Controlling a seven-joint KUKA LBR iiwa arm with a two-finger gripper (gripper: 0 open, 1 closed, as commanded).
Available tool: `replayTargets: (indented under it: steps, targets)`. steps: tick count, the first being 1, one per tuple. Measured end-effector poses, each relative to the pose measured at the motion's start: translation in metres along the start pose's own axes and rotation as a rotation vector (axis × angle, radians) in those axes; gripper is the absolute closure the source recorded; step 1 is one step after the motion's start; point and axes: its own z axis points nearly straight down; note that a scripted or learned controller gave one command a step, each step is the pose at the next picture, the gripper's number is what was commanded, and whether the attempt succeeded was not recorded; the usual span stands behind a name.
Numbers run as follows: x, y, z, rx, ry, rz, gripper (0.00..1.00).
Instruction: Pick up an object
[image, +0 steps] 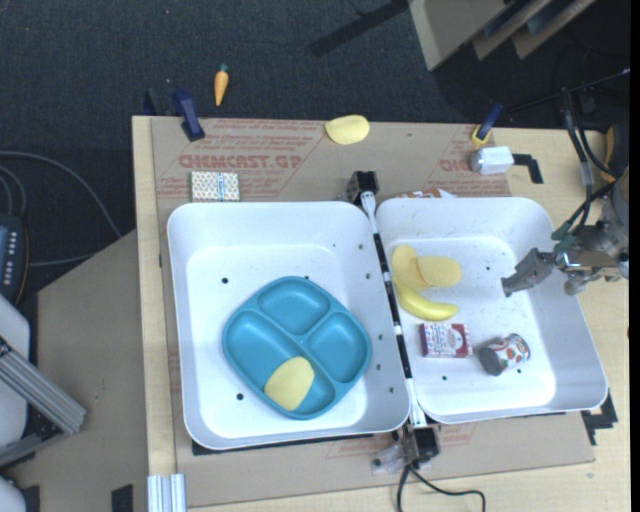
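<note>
The right bin (560, 385) holds a banana (426, 305), two pale yellow pieces (428, 268) just above it, a red and white packet (443, 342) and a small grey and red can (503, 353) on its side. My gripper (524, 274) hangs over the right part of this bin, above and to the right of the can and apart from every object. Nothing shows in its grasp.
The left bin (200, 260) holds a blue divided plate (300, 335) with a yellow piece (290, 383) in its front compartment. Behind the bins on the bench lie a yellow lump (347, 129), a patterned packet (215, 185), a blue clamp (187, 115) and a white box (493, 159).
</note>
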Motion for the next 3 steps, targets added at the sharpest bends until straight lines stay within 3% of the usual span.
replayTargets:
  steps: [1, 2, 3]
  targets:
    - [-0.019, -0.001, 0.182, -0.008, -0.003, 0.002, 0.00]
    - [-0.009, -0.012, 0.190, -0.015, -0.005, 0.003, 0.00]
    - [0.026, 0.029, 0.187, -0.009, -0.003, 0.001, 0.00]
